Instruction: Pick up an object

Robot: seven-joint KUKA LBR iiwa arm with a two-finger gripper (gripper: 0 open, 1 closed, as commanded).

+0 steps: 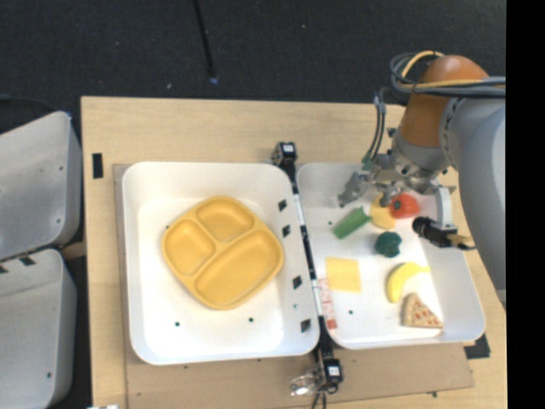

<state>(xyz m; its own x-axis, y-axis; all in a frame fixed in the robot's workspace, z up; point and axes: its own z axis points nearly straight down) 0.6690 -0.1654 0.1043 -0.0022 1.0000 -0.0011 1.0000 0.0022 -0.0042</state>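
My gripper [368,198] hangs over the far part of the right bin [451,331], open, with nothing between its fingers. Just under and to the right of it lie a red tomato [406,204] and a small yellow piece [382,217]. A green pickle-like piece [350,222] lies a little to the left of the fingertips. Nearer the front are a dark green broccoli [388,244], a yellow cheese square [343,273], a banana [404,280] and a pizza slice [420,312].
The left bin [145,331] holds a yellow divided plate [223,250] near its middle. A ridge with black clips [300,245] separates the two bins. The grey arm with its orange band [434,100] comes in from the right above the right bin's far corner.
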